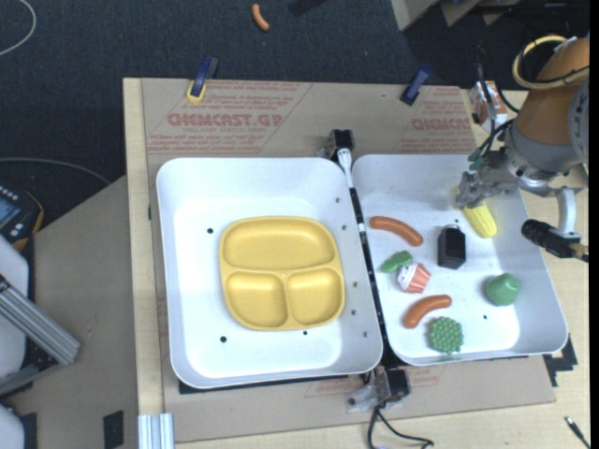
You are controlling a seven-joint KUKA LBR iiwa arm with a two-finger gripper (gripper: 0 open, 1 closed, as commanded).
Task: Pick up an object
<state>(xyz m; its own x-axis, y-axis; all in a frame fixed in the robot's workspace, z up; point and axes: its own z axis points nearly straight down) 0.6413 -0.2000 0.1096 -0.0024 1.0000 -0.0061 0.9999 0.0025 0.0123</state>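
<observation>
— Over the right bin (524, 330), near its far edge, what does the gripper (475, 193) look like?

— It hangs low at the end of the grey arm (552, 120), which comes in from the right. Its tip sits just above the yellow corn cob (481, 220), very close to the cob's upper end or touching it. Whether its fingers are apart or together cannot be told from this angle, and the cob is not visibly between them.

— And the cob itself?

— It lies tilted on the bin floor, in the far right part of the right bin.

— What else shares that bin?

— A small black block (452, 247) just beside the cob, toward the centre. A sausage (396, 229) lies near the bin's left wall, and a second sausage (427, 310) lies further forward. Between them sits a strawberry-like toy (408, 273) with a green leaf. A green broccoli piece (445, 334) rests near the front rim, close to the second sausage. A round green fruit (503, 289) sits apart at the right.

— And the left bin (187, 251)?

— It carries a yellow divided tray (280, 271), set about in its middle.
</observation>
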